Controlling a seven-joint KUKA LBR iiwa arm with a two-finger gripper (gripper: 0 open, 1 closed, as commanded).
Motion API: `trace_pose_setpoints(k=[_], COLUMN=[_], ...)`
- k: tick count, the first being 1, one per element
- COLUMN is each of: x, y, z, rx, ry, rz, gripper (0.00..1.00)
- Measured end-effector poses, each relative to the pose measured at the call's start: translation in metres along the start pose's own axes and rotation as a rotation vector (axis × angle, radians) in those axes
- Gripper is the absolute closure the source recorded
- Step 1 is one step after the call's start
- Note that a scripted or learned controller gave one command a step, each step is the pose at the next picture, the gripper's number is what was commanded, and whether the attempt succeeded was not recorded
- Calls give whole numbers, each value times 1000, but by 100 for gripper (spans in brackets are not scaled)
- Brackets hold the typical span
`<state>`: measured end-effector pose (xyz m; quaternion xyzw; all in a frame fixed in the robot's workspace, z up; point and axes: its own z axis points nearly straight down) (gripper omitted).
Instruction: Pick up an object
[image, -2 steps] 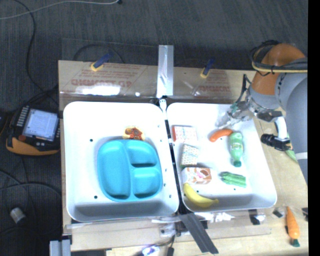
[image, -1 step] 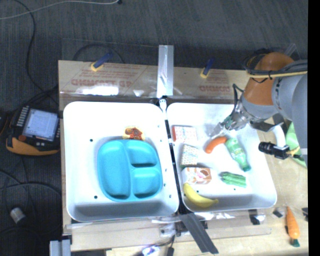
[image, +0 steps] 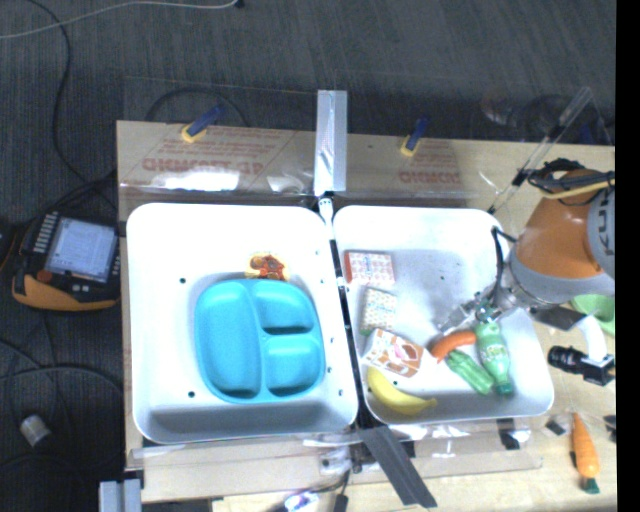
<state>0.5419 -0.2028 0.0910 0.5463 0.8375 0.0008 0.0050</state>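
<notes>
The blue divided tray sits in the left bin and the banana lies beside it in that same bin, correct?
Not quite. The blue divided tray is in the left bin, but the banana lies in the right bin, near its front edge below a small printed carton. The camera view shows this.

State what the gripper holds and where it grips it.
Cannot be told: the gripper sits low over the green bottle and orange carrot, its tips blurred among them.
</notes>
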Motion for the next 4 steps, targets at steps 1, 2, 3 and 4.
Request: trace_pose_setpoints(k=[1, 2, 3, 4], x=[-16, -16, -29, 50], y=[-7, -7, 12, 28], z=[0, -8, -123, -161], rx=[-5, -5, 10, 12], ry=[4, 5, 4, 6], rz=[239, 239, 364, 497], gripper=[0, 100, 100, 100])
